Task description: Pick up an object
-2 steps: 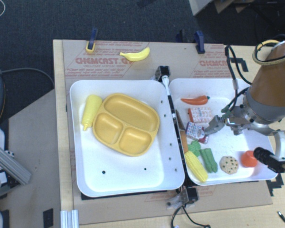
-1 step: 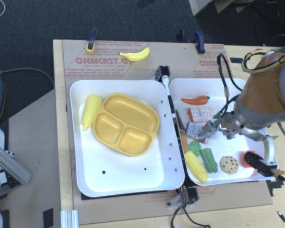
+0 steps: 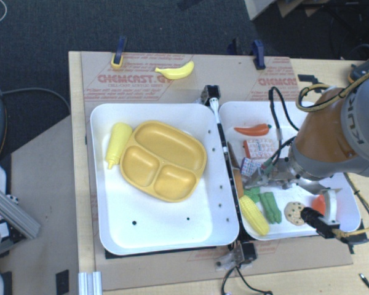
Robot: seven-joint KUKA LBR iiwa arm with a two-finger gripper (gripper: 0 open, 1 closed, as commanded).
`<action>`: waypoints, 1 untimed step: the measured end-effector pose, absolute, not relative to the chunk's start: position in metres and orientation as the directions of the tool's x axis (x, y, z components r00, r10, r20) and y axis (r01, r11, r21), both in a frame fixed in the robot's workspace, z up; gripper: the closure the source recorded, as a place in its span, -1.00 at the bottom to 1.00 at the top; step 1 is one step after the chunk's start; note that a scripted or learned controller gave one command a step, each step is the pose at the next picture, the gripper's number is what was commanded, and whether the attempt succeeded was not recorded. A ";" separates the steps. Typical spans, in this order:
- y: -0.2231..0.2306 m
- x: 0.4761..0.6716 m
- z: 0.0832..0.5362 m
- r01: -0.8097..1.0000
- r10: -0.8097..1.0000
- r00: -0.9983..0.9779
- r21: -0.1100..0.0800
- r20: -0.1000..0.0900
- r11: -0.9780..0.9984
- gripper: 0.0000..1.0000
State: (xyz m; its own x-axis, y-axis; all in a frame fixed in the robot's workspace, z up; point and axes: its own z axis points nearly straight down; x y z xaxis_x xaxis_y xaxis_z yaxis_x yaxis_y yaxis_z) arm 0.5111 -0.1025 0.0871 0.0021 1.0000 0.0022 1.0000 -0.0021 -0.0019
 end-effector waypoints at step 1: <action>-0.102 0.513 0.088 1.000 1.000 0.001 0.002 0.002 -0.001 -1.00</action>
